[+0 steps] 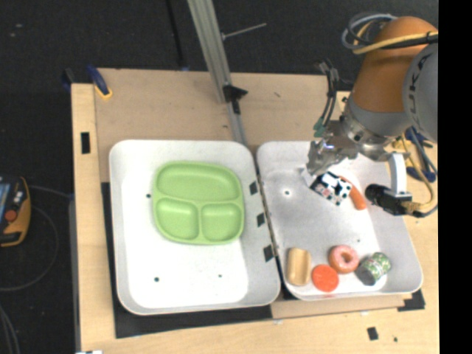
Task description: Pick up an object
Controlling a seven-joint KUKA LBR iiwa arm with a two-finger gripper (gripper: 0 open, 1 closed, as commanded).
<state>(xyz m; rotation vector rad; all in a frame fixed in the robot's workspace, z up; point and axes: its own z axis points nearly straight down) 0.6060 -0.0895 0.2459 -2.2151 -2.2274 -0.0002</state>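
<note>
You see the gripper (322,162) over a black-and-white patterned block (331,187), orange stub (358,198) beside it; its grip state you cannot tell.

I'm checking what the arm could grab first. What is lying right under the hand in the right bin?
Below the hand lies a black-and-white patterned object with a small orange piece beside it, on the right bin floor. Whatever sits directly beneath the wrist is covered by the arm.

- The green divided plate (198,202) looks like smooth, matt plastic.
- Both white bins (133,271) look like smooth plastic with a slight sheen.
- The bench top (147,105) looks like pale, matt wood.
- The far post (209,35) looks like grey ridged metal.
</note>
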